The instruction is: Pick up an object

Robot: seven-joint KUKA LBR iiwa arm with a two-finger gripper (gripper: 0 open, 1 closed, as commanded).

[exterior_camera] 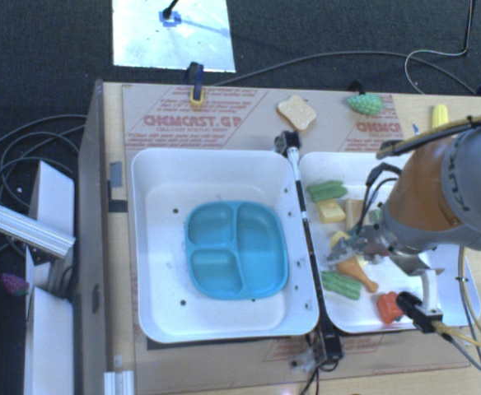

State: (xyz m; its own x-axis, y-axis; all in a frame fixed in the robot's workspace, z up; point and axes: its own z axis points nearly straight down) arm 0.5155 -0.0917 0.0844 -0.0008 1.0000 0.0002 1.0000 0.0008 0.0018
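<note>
Red toy (pixel 389 306) lies near the pincer (pixel 345 253), whose grip state is unclear

Grey rounded arm casing (pixel 475 179) with broad orange band (pixel 422 192) above the wrist; thin black cables looping beside the band, down toward a small metallic pincer (pixel 345 251).

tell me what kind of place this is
Likely a robotics lab test bench: a robot arm reaches over two white bins, toy food such as a plastic carrot lies in one, and loose cables trail across the floor.
</note>
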